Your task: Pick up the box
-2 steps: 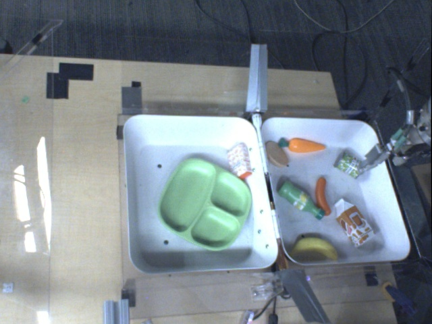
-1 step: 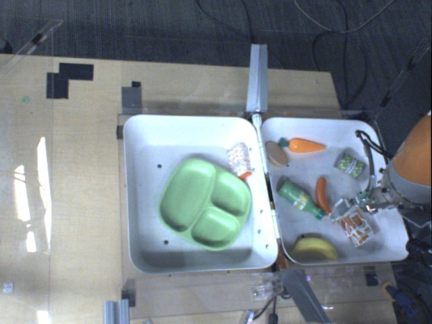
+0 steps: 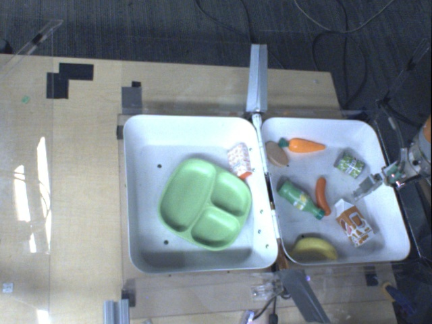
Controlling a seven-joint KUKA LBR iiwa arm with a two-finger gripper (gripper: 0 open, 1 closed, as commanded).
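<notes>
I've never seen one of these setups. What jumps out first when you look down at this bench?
The big green divided plate in the left bin draws the eye, with a small red-and-white packet at its upper right edge. The right bin is scattered with toy food: a carrot, a green bottle, a banana and an orange box. The gripper reaches in from the right, just above that box.

One camera sits high above the table [image 3: 61, 181] and looks down at a slant. It is far enough back to see both white bins, the left bin [image 3: 138, 201] and the right bin [image 3: 378, 140], side by side. Dark floor [image 3: 135, 12] with cables shows along the top. The arm [image 3: 422, 150] comes in from the right.
</notes>
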